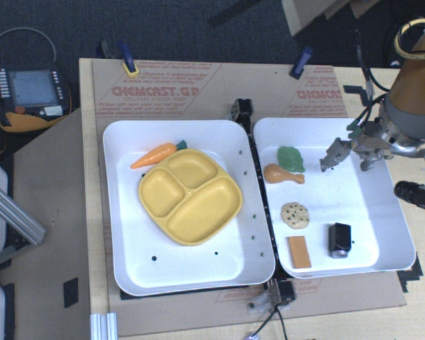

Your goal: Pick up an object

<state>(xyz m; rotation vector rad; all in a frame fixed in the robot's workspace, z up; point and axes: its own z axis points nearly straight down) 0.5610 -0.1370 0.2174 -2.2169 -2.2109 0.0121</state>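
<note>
The right bin [382,211] holds several small objects: a green leafy piece [292,159], a brown drumstick [282,175] just below it, a round cookie [295,215], an orange-brown rectangular block [298,251] and a black block [339,238]. My gripper [350,159] hangs over the upper right part of this bin, to the right of the green piece. Its two grey fingers [332,155] are spread apart, open, with nothing between them. The gripper touches none of the objects.
The left bin [120,211] holds a yellow divided plate [190,195] with an orange carrot [154,155] by its upper left rim. Both bins rest on a cardboard sheet [198,83]. A black clamp [241,110] sits between the bins at the back.
</note>
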